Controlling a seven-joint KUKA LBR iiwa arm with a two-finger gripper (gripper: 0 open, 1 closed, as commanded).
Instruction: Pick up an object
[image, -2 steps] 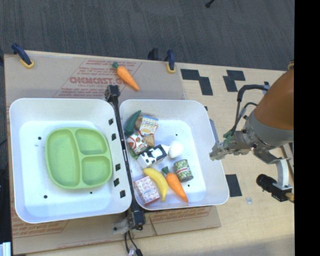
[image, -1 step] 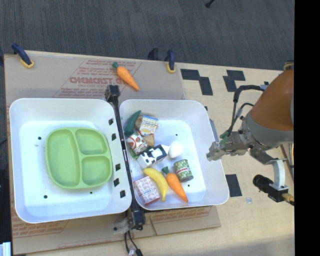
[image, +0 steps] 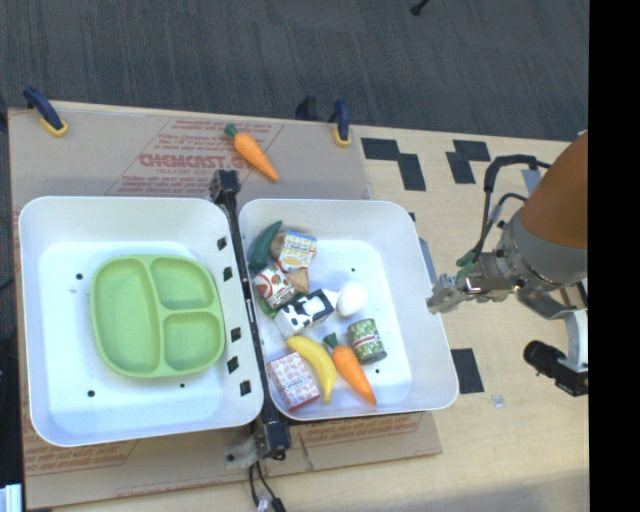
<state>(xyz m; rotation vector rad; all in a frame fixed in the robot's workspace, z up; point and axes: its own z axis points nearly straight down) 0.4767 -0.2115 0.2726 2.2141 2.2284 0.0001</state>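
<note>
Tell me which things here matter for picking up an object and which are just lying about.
For the job:
tool, outside the right bin
in that bin: banana, carrot, white egg, green can, red and white carton

Lying about:
green divided plate in the left bin
second carrot on the cardboard behind the bins
blue clamps

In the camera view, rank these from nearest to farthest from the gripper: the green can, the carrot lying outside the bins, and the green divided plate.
1. Green can, in the right bin, nearest the gripper.
2. Carrot outside the bins, on the cardboard above them.
3. Green divided plate, in the left bin, farthest.
</note>
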